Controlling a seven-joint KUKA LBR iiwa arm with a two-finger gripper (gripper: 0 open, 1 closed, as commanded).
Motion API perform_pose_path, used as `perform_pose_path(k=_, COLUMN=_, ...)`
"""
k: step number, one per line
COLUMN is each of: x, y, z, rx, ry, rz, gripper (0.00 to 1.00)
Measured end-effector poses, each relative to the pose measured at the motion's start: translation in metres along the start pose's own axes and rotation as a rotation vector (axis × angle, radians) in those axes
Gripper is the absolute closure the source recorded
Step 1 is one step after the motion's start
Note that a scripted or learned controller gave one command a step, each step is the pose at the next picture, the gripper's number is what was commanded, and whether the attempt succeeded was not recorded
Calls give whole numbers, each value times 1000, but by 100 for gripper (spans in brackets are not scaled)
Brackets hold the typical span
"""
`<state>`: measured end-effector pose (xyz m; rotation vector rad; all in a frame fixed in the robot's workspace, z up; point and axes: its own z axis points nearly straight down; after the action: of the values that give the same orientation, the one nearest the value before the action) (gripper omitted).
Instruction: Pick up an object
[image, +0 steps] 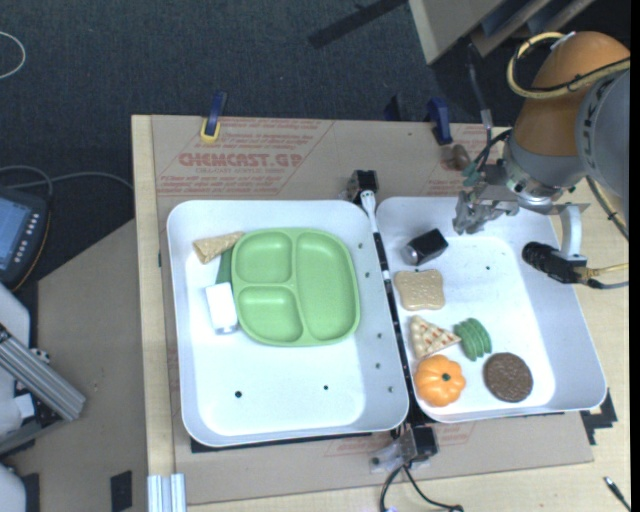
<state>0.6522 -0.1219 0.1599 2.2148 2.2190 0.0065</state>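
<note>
Camera view is showing the gripper (470, 222) hanging over the right bin (560, 330); its state is impossible to tell. Just left of it, a small black block (427, 246) is lying, long axis slanting up-right.

arm: grey KUKA arm (612, 130) with rounded casing
band: glossy orange band (565, 90) above wrist
cable: yellow looped cable (530, 55)
gripper: small dark metal two-finger gripper (468, 222)

Bench (150, 300) under two white bins (290, 400)
</note>
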Motion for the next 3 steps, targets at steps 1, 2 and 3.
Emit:
perform_pose_path(k=1, x=-1, y=1, z=-65, rx=-1, ry=-1, rz=1, gripper=100)
perform_pose_path(k=2, x=-1, y=2, z=-65, rx=4, ry=0, rz=1, gripper=100)
perform_pose_path(k=3, x=32, y=-39, z=-66, rx=11, ry=3, rz=0, gripper=100)
